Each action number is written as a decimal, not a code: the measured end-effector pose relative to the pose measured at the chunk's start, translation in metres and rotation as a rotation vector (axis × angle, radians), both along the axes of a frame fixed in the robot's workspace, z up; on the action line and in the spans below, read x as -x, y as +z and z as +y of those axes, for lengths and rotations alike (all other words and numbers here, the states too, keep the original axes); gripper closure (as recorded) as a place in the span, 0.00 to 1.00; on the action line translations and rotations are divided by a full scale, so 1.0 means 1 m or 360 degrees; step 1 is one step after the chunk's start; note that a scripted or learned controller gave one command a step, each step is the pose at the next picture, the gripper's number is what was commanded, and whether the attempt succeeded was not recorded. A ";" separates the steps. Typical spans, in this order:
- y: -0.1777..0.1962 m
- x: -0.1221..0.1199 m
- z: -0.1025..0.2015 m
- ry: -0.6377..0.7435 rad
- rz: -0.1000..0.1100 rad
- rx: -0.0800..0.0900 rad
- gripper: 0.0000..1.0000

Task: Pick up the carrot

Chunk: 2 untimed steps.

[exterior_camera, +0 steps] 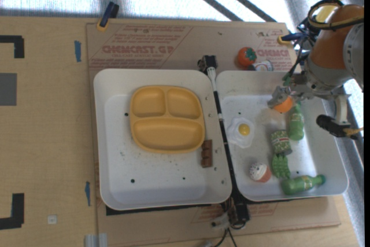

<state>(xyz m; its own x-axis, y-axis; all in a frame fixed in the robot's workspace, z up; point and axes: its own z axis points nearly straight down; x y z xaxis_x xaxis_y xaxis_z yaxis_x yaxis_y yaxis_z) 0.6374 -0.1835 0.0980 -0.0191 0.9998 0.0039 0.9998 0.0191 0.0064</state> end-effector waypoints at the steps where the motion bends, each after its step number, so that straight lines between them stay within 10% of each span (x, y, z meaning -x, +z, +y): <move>1: -0.010 -0.023 0.012 -0.0452 -0.0001 0.0007 1.00; 2: -0.010 -0.010 0.052 -0.0454 0.0002 0.0004 1.00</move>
<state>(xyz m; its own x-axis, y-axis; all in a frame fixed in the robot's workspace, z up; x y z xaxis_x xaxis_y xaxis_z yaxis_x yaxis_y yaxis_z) 0.6475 -0.1320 0.0884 0.2633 0.9647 0.0011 0.9647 -0.2633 0.0056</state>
